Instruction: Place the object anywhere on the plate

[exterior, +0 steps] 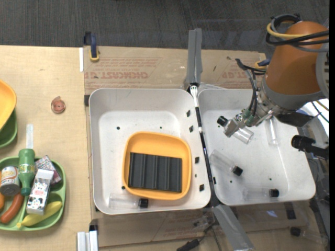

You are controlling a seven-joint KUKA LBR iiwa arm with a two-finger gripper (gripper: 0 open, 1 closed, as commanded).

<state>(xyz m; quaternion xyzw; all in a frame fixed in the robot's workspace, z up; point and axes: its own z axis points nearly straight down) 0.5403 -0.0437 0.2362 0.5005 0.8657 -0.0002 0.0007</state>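
The arm (293, 61) reaches in over the right bin (293, 192); its gripper (238, 127) hangs above that bin's upper left part, and whether the fingers are spread or pressed together cannot be told. The orange plate (157, 141) lies in the left bin (104, 140), and a black ridged block (155, 172) lies flat on it, covering most of its middle. A clear tube with a black cap (226, 164) lies on the floor of the right bin, below the gripper and apart from it; another clear tube (128, 202) lies in the left bin, just beside the plate's lower edge. On the bench (42, 72) to the left stands a green tray (52, 213) with toy food; a small pink disc (58, 105) lies above it.
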